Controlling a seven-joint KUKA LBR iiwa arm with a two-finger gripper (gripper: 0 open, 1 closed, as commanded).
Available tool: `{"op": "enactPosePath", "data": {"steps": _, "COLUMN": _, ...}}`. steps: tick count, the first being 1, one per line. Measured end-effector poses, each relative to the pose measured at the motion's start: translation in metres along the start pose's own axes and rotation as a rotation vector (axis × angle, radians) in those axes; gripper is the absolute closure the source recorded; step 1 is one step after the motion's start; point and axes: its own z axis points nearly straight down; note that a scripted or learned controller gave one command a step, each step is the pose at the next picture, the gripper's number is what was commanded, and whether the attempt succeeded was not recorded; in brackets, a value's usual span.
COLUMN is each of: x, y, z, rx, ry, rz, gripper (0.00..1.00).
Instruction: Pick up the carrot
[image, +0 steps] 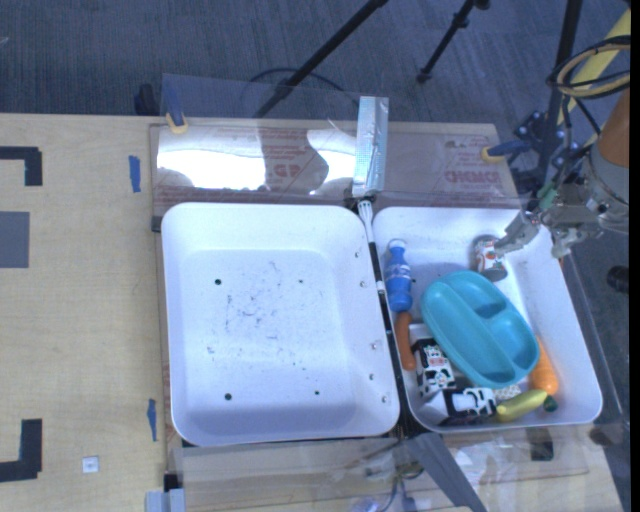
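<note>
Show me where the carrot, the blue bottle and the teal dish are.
carrot (545, 374), camera view, on its orange body beside the dish.
blue bottle (399, 283), camera view, mid-body.
teal dish (480, 330), camera view, on its central divider.

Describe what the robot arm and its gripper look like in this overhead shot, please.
The arm enters at the right edge as pale grey and metallic hardware, with an orange patch near the top corner. Yellow and black cables loop above it. The gripper is a slim silver-grey piece with small green and red specks on the fittings behind it. It is too small and blurred to make out finer markings.
</note>
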Motion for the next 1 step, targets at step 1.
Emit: {"op": "enactPosePath", "data": {"steps": 1, "x": -0.0553, "y": -0.0178, "z": 0.0843, "rx": -0.001, "ry": -0.001, "rz": -0.114, "gripper": 0.0}}
